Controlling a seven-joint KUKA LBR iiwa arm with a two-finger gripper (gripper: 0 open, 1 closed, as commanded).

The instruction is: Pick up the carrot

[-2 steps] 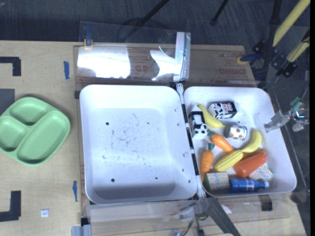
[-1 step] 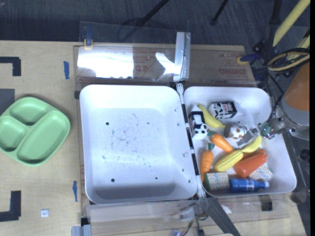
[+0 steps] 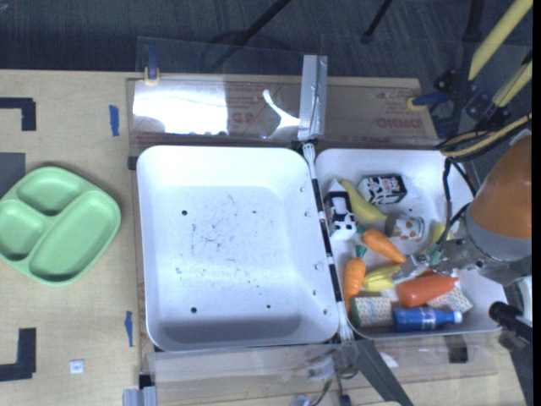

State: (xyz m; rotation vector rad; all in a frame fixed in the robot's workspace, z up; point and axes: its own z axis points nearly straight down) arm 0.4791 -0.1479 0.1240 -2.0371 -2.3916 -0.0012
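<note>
- Here, the carrot (image 3: pixel 353 278) lies near the left wall of the right bin (image 3: pixel 423 157), towards its front edge, among a banana (image 3: pixel 362 203), a blue bottle (image 3: pixel 425 318) and other toys.
- The hand (image 3: pixel 439 259) hovers at that bin's right side; its spread cannot be told.
- A green plate (image 3: pixel 56 223) sits at the tabletop's (image 3: pixel 68 100) left edge.

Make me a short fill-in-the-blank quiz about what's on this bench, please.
1. The toy food is piled in the ___ bin.
2. The divided plate left of the bins is ___ in colour.
3. The bottle lying near the bin's front edge is ___.
4. The yellow fruit near the carrot is a ___.

Missing words: right; green; blue; banana
</note>
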